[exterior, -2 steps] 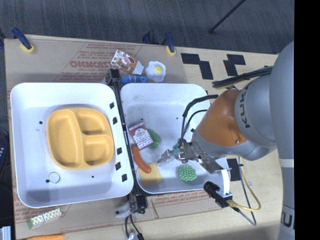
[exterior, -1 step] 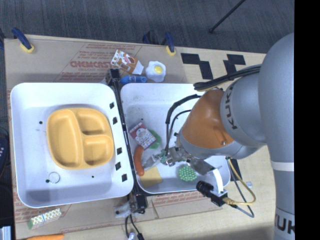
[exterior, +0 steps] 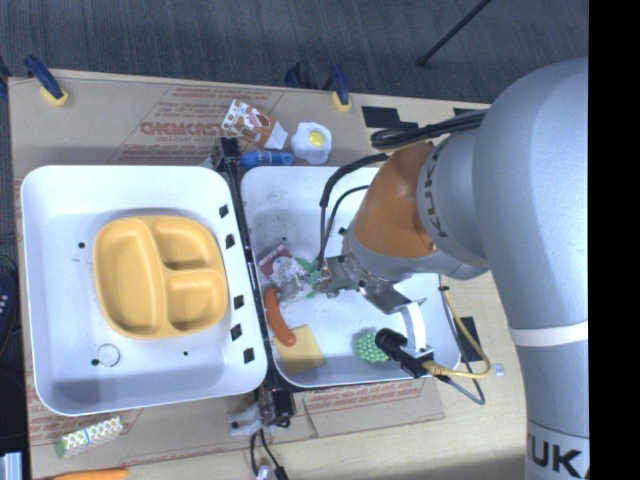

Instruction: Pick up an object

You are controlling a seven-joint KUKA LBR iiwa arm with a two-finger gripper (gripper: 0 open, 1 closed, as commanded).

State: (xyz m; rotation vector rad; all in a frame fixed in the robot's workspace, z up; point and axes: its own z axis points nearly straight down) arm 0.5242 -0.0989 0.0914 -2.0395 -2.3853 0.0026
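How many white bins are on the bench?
2. The left bin holds a yellow divided tray; the right bin, beside it, lies under the arm, which hides part of it.

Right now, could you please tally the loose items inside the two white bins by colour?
Yellow: 2, the divided tray and the block
Orange-red: 1, the sausage
Green: 1, the bumpy ball
Red and white: 1, the crumpled packet
Total: 5
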